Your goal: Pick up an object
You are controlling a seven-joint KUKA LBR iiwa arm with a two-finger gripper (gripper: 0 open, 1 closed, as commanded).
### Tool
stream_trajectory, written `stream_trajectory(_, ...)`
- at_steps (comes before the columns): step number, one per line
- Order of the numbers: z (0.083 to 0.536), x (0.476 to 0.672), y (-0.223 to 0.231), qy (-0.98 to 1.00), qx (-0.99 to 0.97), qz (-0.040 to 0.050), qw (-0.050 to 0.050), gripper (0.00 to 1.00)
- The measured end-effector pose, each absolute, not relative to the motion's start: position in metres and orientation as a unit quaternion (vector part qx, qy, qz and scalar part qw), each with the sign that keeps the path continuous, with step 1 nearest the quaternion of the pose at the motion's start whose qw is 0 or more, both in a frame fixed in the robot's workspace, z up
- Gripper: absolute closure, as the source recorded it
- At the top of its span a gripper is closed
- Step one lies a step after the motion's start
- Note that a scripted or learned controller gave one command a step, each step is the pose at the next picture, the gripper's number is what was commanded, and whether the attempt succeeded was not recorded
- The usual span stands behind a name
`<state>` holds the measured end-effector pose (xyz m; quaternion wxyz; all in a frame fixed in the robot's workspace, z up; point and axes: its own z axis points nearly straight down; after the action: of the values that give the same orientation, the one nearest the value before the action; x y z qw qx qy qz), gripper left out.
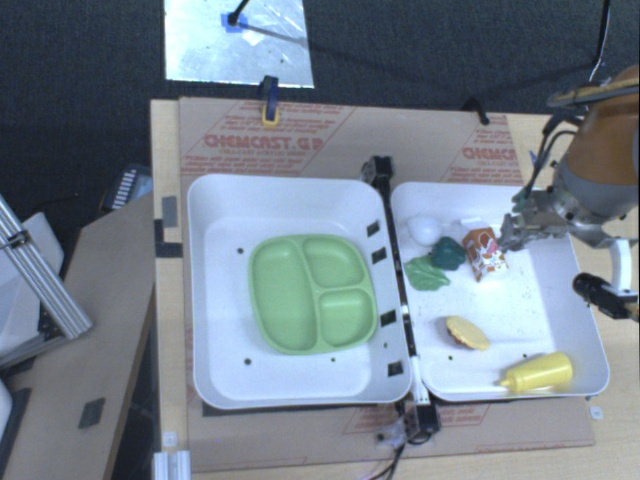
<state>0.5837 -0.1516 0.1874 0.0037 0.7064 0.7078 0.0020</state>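
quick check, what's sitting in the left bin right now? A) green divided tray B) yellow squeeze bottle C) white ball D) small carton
A: the green divided tray lies alone in the left bin; the yellow bottle, the carton and the white ball are all in the right bin.

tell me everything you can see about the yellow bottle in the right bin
The yellow bottle looks like a plastic squeeze bottle, mustard-coloured, with a rounded body and a narrower tip pointing toward the left bin. It lies on its side near the front edge of the right bin, close to the bin's front right corner. Nothing rests on it, and it lies apart from the other items. The gripper is far from it, toward the back of the bin.
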Motion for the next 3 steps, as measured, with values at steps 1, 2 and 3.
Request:
stream_trajectory(1, 0.247, 0.578, -0.147, 0.709, 0.705, 0.0022, 0.004, 1.00)
stream_trajectory(2, 0.256, 0.579, -0.147, 0.709, 0.705, 0.0009, 0.001, 1.00)
stream_trajectory(3, 0.244, 0.588, -0.097, 0.710, 0.704, 0.0010, 0.000, 1.00)
